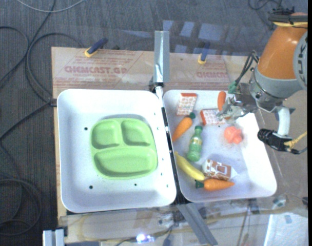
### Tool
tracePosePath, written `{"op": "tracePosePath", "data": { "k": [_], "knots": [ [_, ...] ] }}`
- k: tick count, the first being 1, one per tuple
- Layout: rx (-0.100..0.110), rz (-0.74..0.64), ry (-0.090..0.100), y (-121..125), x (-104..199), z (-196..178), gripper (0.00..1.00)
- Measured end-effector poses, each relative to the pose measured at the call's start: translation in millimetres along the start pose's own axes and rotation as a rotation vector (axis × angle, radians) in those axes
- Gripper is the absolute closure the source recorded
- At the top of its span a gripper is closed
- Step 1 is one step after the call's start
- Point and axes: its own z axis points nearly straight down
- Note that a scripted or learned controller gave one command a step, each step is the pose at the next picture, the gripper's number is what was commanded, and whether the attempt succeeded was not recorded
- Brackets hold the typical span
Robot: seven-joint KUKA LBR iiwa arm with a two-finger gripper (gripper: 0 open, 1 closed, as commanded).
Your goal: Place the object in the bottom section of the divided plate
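Right bin [258, 181], claw [231, 108] above small carton [212, 117] — opening unclear

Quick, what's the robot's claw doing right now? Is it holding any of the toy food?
Gripper: low over the right bin, beside the red and white packet. Too small and blurry to tell its state, or whether it holds anything.

"CHEMCAST GP" on bench board [94, 69]
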Motion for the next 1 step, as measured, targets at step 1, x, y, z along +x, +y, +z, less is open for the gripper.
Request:
{"op": "tracePosePath", "data": {
  "k": [1],
  "knots": [
    [-0.001,-0.169,0.003,-29.6,70.4,-4.9,1.00]
  ]
}}
